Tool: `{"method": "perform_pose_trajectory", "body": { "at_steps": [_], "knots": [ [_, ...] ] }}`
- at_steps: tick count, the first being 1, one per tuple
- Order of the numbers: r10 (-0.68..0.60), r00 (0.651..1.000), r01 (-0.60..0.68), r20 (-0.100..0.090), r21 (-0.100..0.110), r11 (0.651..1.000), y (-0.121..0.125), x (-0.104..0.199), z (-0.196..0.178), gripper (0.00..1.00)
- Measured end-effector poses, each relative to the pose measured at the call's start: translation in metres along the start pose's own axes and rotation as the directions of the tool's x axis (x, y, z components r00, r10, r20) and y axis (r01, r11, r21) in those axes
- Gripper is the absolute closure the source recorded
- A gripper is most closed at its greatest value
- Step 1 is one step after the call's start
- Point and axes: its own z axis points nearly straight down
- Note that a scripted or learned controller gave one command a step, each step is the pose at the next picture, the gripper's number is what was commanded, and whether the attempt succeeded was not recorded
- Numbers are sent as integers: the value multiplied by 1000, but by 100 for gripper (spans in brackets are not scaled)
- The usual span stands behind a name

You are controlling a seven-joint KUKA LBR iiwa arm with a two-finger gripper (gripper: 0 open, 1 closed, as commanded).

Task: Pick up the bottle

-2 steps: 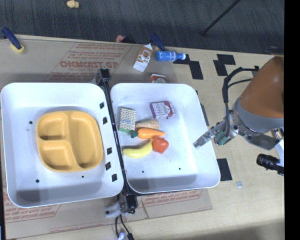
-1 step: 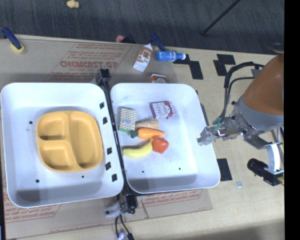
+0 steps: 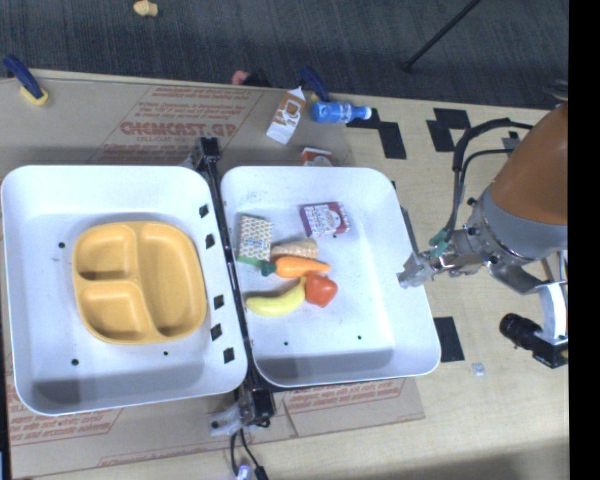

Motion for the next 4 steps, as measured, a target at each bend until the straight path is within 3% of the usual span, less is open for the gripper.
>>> {"method": "perform_pose_trajectory", "body": {
  "at_steps": [1, 2, 3, 4],
  "knots": [
    [-8, 1000, 8, 0, 1, 1000, 1, 0, -10, 100],
    [58, 998, -58, -1, 1, 998, 1, 17, 20, 100],
    [-23, 1000, 23, -3, 2, 1000, -1, 0, 33, 100],
    [-376, 927, 376, -2, 1, 927, -1, 0, 33, 100]
  ]
}}
